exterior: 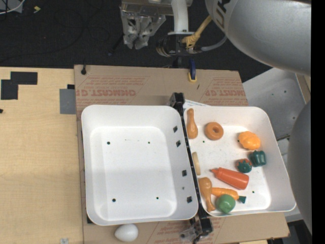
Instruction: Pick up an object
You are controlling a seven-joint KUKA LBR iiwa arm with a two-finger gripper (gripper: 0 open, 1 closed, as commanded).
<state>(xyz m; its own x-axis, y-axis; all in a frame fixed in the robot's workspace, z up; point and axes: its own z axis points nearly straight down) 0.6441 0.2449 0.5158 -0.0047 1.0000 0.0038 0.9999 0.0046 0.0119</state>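
**Toy food waits in the right bin**

The hand (142,32) hangs high at the far edge, gripping nothing; how far open it is I cannot tell. A red plastic bottle-shaped toy (231,177) lies flat in the right white bin (269,121), near 1 green ball (225,203). It looks light, stiff and smooth; take it across its body. The light wooden table (35,161) is uncluttered.
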